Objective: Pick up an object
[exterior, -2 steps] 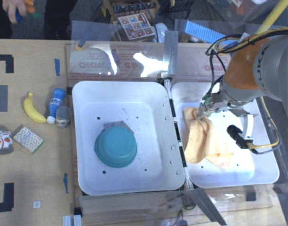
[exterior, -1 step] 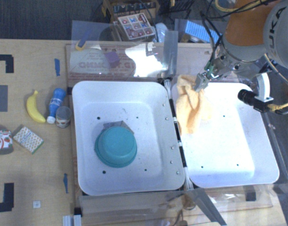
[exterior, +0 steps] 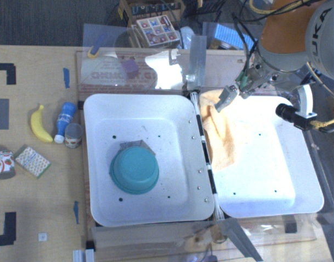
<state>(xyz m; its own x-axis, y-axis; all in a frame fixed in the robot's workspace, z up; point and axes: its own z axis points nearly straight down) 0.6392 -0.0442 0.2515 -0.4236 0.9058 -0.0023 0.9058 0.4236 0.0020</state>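
A yellow-orange cloth (exterior: 220, 131) lies crumpled along the left side of the right bin (exterior: 276, 184), with its top edge draped near the bin's back left corner. My gripper (exterior: 230, 96) hangs over that back corner, just above the cloth's upper end, under the grey arm with the orange band. A teal bowl (exterior: 135, 170) sits upside down in the left bin (exterior: 156, 113), resting partly on a small grey piece (exterior: 132, 144).
On the bench left of the bins lie a banana (exterior: 39, 125), a blue bottle (exterior: 64, 121), a small can (exterior: 73, 135) and two small packets. A metal divider post (exterior: 197, 59) stands behind the bins. Cables and boxes crowd the back.
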